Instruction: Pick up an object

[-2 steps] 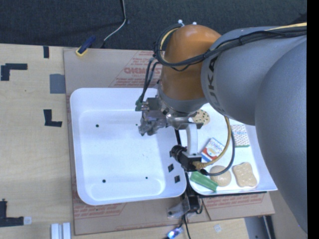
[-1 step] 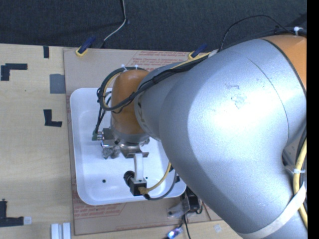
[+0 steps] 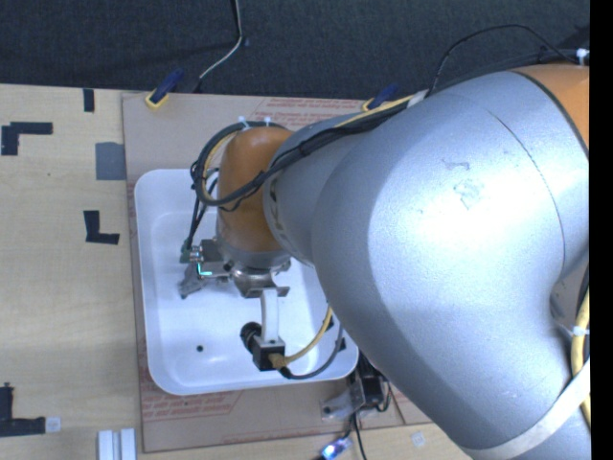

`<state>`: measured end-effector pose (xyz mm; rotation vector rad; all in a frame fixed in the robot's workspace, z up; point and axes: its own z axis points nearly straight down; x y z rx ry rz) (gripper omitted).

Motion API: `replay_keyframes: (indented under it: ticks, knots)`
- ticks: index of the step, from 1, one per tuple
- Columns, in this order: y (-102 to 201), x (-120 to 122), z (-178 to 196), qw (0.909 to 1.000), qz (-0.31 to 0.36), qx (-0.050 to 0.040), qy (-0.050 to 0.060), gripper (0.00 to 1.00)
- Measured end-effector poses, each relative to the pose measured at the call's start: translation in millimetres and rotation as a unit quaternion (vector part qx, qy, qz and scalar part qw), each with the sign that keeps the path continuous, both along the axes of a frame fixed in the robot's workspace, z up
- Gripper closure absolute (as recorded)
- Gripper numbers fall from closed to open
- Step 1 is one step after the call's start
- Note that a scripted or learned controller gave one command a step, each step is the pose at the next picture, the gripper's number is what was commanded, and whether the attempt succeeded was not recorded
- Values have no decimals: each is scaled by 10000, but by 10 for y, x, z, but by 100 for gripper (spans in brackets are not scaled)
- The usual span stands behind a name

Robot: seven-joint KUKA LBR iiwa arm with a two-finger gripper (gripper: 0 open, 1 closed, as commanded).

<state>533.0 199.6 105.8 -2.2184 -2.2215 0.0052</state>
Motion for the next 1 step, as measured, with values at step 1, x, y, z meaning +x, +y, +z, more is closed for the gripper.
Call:
replay_keyframes:
  ticks: [1]
  knots:
    - [359, 644, 1823, 9999, 18, 36, -108, 0]
